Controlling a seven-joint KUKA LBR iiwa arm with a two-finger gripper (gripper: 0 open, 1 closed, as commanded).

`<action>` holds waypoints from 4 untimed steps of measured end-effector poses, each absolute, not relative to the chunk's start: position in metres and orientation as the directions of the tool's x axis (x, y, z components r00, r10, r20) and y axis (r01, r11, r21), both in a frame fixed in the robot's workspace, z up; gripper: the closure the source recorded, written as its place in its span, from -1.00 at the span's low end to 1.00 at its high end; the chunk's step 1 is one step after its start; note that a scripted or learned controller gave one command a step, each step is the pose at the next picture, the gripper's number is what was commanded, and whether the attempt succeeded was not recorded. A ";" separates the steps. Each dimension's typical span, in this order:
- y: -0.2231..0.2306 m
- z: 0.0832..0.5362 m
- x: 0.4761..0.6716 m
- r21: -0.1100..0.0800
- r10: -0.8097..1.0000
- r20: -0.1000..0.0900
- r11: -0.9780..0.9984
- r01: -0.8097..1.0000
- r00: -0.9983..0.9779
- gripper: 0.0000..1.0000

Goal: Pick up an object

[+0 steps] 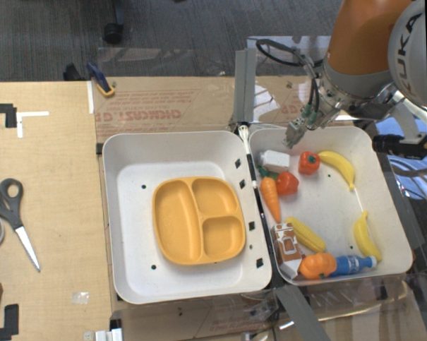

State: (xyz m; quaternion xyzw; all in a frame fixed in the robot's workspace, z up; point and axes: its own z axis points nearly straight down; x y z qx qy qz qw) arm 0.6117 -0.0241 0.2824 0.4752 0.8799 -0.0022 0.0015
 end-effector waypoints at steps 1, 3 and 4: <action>-0.083 0.325 0.659 0.000 0.801 -0.004 0.598 0.801 -0.598 1.00; -0.020 0.247 0.545 -0.003 0.966 0.000 0.258 0.966 -0.258 1.00; -0.045 0.342 0.640 0.000 0.989 -0.003 0.146 0.989 -0.146 1.00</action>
